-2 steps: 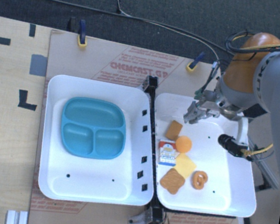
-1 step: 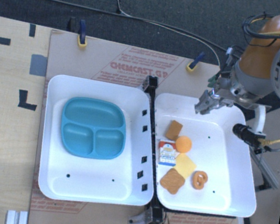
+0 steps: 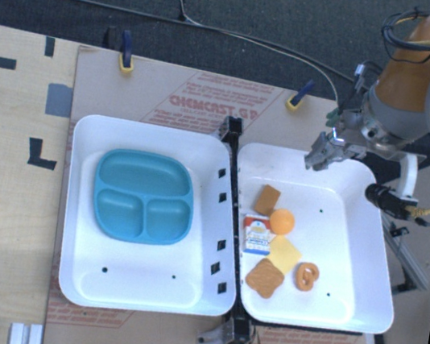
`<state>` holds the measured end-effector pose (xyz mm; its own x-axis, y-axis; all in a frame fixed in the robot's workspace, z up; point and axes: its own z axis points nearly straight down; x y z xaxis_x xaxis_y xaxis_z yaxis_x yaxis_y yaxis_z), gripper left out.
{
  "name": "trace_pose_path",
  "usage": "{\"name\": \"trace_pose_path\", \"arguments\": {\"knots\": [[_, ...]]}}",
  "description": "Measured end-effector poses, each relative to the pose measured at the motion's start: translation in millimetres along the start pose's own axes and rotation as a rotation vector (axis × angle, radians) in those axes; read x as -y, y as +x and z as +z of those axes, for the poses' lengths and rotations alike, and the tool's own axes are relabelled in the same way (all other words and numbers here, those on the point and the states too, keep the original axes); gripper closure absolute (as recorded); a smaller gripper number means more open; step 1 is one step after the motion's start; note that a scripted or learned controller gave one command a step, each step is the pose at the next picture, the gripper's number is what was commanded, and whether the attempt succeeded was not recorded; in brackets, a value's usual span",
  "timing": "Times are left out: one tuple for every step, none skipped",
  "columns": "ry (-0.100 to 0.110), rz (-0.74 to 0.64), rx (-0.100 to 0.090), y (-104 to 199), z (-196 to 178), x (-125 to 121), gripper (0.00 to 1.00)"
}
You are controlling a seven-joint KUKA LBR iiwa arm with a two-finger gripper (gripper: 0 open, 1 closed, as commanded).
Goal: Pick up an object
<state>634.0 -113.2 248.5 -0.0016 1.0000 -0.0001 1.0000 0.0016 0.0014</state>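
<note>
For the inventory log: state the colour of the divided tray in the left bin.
Teal blue. The divided tray shows clearly in the camera view.

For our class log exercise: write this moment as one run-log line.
end effector: above right bin far edge | holding: nothing | food items: in right bin | tray: left bin

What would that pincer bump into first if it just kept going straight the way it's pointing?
The pincer points down and toward the left, over the back rim of the right bin. Going on, it would probably meet that bin's bare white floor, short of the brown block. Depth is hard to judge from this slanted view.
</note>
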Motion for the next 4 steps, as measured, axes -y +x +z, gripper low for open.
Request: {"name": "trace_pose_path", "arguments": {"knots": [[0.004, -0.003, -0.001, 43.1, 3.1, 10.2, 1.00], [0.004, -0.006, -0.002, 105.6, 4.6, 15.7, 1.00], [0.004, -0.005, -0.001, 165.4, 6.5, 24.8, 1.00], [0.006, -0.003, 0.001, 213.5, 34.1, 30.4, 1.00]]}}
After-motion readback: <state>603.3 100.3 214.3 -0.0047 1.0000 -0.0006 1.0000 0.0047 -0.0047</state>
